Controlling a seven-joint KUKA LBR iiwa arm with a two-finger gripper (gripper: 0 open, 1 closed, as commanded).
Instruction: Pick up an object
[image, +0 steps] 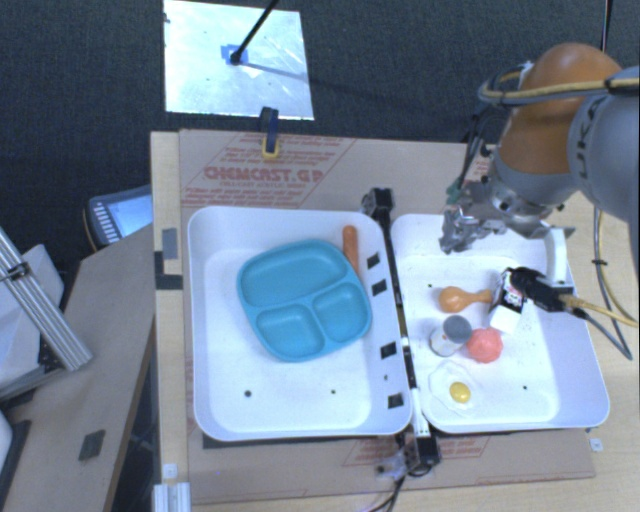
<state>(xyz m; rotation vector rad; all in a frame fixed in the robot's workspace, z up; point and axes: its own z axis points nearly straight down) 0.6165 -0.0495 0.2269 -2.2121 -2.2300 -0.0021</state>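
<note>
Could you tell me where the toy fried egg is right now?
The toy fried egg lies in the right bin, near its front edge, just below the grey cylinder and the pink ball.

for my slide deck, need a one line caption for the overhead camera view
KUKA arm's gripper hovers at the right bin's back, above toy food including a fried egg; a blue divided plate lies in the left bin.

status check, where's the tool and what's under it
Tool above right bin rear left, nothing seen in it. Orange toy, grey cap, pink ball, egg lie nearer the front. Path down clear.
</note>
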